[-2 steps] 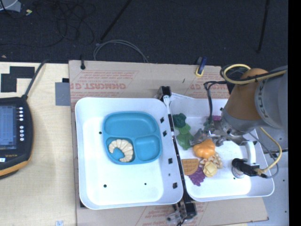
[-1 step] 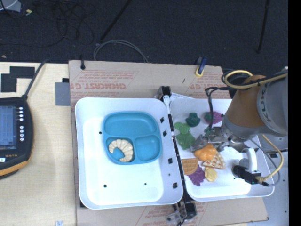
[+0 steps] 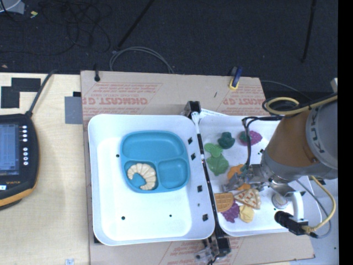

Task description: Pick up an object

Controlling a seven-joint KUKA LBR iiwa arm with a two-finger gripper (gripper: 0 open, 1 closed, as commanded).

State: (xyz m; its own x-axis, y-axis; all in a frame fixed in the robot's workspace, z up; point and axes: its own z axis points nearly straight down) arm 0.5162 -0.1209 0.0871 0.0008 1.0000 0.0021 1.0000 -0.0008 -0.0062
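While my gripper hangs over crowded plastic toy food, jaws' state untellable, I might snag neighbours or nothing.

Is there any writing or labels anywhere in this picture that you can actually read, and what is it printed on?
"OHCWCAST" or similar, red, upside down: printed twice on the cardboard sheet under the bins; too blurred to be sure of the letters.
Part of a letter "K": on the grey robot arm, cut off.
Handheld control pad screen and buttons: too small to read.
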